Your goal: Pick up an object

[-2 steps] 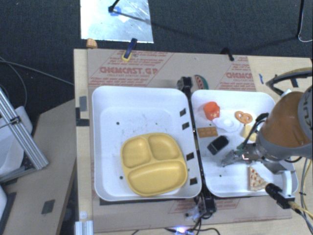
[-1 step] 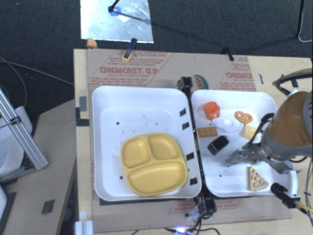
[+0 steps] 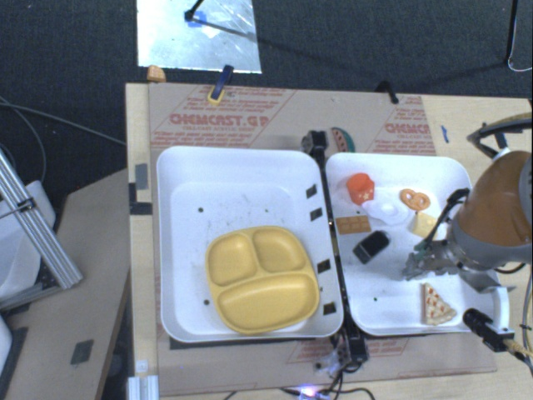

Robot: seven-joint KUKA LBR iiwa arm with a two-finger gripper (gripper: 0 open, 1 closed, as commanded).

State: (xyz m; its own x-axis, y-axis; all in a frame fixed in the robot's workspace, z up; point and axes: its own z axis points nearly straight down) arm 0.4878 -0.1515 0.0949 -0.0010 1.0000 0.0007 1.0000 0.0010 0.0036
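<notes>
The yellow three-compartment plastic plate [image 3: 262,279] lies untouched. Right of it, the tool [image 3: 420,263] hangs just above a triangular toy pizza slice [image 3: 436,305], grip state unclear. Approach step; next, descend.

light: even, bright | glare: foil sheet [image 3: 198,21]; focus: slightly soft

A single fixed camera looks down at a slant from above the worktop [image 3: 275,111], taking in both white bins [image 3: 241,169] side by side.
</notes>
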